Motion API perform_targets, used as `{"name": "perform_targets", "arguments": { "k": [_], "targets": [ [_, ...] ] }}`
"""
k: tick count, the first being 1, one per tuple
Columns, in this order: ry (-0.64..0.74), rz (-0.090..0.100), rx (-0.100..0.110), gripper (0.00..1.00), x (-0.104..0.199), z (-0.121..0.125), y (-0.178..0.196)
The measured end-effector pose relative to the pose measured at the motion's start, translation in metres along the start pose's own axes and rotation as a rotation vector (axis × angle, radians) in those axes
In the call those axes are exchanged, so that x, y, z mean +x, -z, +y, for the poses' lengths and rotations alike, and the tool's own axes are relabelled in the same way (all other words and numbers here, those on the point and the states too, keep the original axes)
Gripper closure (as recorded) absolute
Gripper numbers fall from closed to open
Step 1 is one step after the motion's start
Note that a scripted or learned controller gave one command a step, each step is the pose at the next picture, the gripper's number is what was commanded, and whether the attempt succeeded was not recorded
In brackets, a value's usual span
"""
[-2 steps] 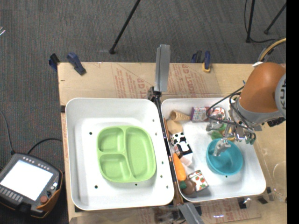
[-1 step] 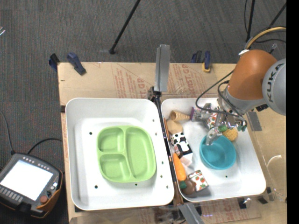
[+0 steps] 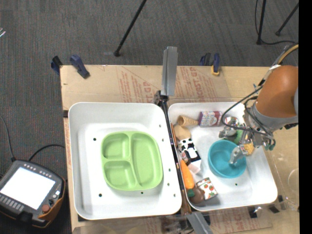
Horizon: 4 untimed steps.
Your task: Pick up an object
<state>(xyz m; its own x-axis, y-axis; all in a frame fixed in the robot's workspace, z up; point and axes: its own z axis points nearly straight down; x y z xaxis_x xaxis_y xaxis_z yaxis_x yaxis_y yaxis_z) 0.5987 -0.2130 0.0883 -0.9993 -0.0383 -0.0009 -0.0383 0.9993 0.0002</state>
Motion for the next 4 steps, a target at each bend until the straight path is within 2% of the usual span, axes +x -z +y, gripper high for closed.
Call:
{"name": "perform_targets", "arguments": {
  "k": [1, 2, 3, 4],
  "targets": [
    [0.003, -0.006, -0.001, 1.0, -0.003, 0.002, 0.013],
    [0.004, -0.004, -0.002, 0.0, -0.002, 0.002, 0.011],
    [-0.151, -0.003, -0.001, 0.0, -0.035, 0.027, 0.001],
    [-0.146, 0.001, 0.0, 0.0, 0.053, 0.001, -0.001]
  ]
}}
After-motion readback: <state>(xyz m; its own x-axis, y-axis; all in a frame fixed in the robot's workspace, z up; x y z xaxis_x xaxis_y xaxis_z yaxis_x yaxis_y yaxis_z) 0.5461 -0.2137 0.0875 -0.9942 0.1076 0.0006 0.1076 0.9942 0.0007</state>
